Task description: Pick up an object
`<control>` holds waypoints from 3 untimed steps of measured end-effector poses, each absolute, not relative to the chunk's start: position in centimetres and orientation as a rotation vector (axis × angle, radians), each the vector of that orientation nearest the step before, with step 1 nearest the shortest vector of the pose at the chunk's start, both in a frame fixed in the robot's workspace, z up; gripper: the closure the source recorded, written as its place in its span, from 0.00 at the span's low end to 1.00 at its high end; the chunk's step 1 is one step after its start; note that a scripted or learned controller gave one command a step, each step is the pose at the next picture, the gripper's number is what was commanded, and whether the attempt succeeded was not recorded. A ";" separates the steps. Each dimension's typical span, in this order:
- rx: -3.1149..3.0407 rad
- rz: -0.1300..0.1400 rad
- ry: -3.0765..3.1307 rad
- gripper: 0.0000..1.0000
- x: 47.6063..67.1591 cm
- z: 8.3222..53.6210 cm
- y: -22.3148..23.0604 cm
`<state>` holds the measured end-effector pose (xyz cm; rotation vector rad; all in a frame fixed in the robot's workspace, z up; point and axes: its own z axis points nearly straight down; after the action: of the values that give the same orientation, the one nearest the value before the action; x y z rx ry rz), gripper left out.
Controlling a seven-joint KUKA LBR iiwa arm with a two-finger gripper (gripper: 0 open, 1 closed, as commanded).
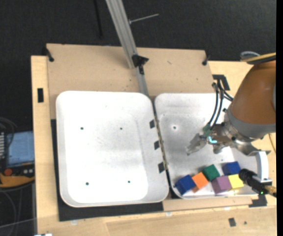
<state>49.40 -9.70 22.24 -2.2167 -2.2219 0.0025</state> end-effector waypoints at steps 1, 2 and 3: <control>-2.225 -0.003 -2.220 0.00 49.5 22.4 -9.7; -2.223 0.005 -2.216 0.00 50.0 18.0 -9.6; -2.221 0.006 -2.217 0.00 48.9 13.0 -9.8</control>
<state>48.93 -9.76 13.00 -2.2206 -2.2165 0.0064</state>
